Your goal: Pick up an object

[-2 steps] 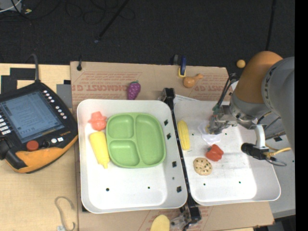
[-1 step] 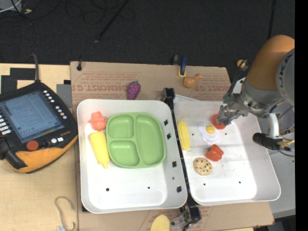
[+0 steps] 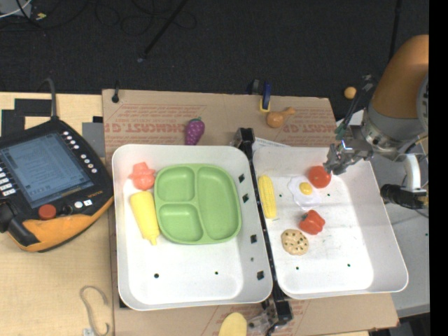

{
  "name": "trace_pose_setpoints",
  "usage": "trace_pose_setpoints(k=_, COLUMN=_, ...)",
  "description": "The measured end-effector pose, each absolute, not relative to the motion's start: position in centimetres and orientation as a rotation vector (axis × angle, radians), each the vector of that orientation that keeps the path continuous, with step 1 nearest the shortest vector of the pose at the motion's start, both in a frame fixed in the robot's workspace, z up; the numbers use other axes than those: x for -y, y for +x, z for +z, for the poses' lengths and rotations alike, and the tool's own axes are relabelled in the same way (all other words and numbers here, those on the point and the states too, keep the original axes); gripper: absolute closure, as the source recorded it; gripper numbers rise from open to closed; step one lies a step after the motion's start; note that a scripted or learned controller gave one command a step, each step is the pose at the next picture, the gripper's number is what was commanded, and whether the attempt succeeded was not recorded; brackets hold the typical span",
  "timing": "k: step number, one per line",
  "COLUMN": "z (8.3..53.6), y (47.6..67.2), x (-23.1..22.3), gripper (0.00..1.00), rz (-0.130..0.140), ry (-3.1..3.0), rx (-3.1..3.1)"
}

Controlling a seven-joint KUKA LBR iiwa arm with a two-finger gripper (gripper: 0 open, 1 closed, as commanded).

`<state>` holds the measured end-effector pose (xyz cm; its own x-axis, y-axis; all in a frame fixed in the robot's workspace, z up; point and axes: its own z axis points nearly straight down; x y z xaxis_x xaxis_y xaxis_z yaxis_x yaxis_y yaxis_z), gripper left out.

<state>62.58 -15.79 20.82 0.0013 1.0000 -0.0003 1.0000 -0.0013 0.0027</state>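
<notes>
1. Yellow fruit (image 3: 233, 324) lies nearest, on the bench in front of the bins, and I think it has no part in this step.
2. The right bin (image 3: 381, 257) holds the likely things to pick: a corn cob (image 3: 267, 196), a fried egg (image 3: 304, 187), a red ball (image 3: 320, 177), a red pepper (image 3: 312, 222) and a cookie (image 3: 295, 241).
3. The arm (image 3: 399, 82) reaches over the far side of this bin.
4. The gripper (image 3: 341, 157) is just beside the red ball, on its far right side. I cannot tell if it is open or closed, or if it touches the ball.
5. The red ball seems to be the target. The gripper should be centred over it before closing, because a round thing rolls away easily.
6. The fried egg lies just beside the ball, so the grasp should stay off it.
</notes>
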Motion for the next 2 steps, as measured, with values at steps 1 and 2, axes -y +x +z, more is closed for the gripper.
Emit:
trace_pose_setpoints(k=1, z=22.9, y=62.6, x=16.0, gripper=1.00, rz=0.002, ry=2.222, rx=-2.219)
trace_pose_setpoints(k=2, z=22.9, y=60.9, x=11.0, gripper=1.00, rz=-0.001, ry=2.222, rx=-2.227)
